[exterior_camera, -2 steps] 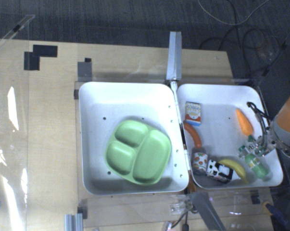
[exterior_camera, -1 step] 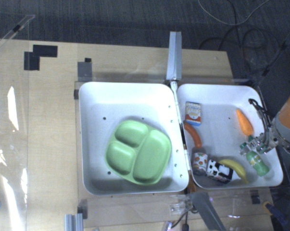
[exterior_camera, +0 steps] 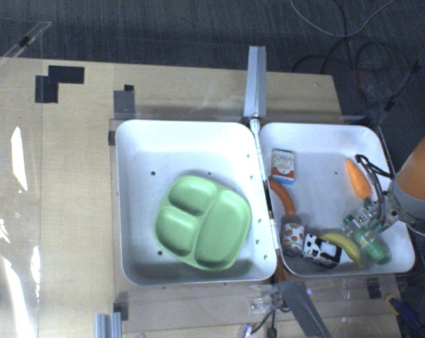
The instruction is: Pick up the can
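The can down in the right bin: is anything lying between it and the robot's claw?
Yes. The can lies near the front left corner of the right bin. The gripper is over the bin's right side. Between them lie a black-and-white cow-patterned item touching the can, and a banana.

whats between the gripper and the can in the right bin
In the camera view, a banana and a black-and-white carton lie between the gripper and the can.
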Robot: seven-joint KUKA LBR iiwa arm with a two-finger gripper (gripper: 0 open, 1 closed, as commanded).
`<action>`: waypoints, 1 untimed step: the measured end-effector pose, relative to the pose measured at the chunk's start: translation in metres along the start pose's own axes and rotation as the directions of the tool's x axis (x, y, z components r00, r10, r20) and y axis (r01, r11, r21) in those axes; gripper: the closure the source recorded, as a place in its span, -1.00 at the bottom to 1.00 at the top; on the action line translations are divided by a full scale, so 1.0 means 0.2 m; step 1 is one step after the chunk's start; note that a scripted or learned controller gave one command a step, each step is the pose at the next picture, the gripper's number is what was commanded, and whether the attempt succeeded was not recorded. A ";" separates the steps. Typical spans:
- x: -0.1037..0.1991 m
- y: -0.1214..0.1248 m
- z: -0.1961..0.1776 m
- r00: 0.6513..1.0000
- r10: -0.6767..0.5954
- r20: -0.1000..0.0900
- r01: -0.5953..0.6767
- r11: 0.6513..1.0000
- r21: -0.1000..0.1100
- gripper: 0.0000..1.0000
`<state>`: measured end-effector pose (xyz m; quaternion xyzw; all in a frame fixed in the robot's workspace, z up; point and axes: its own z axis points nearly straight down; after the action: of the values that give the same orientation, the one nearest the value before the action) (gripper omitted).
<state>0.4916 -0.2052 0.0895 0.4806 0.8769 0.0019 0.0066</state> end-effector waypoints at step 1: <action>0.00 -0.01 -0.25 1.000 0.016 -0.003 -0.016 1.000 0.004 1.00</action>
<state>0.4892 -0.2060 0.1404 0.4875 0.8731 0.0009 0.0043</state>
